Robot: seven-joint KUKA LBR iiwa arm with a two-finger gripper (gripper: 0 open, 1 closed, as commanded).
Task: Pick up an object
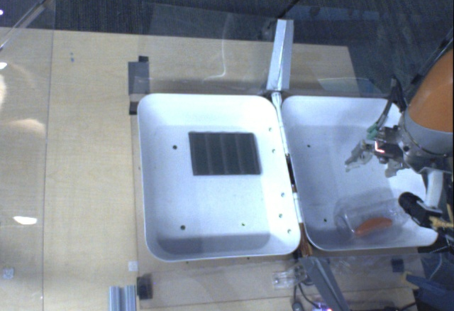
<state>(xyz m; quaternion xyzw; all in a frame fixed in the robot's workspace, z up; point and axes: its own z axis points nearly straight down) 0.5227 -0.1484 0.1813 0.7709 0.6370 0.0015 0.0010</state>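
An orange, sausage-shaped object (373, 226) lies near the front edge of the right bin (319, 125). It seems to sit inside or against a clear, see-through cup (358, 216) lying on its side. My gripper (371, 153) hangs over the right part of that bin, a little behind the orange object and apart from it. I see nothing held in it. The grey arm with its orange band (433, 107) comes in from the right edge.
The left bin (156, 160) has a dark ribbed rectangular pad (224, 153) on its floor. A metal post (280, 64) stands behind the seam between the two bins. Pale wooden bench (71, 160) stretches to the left.
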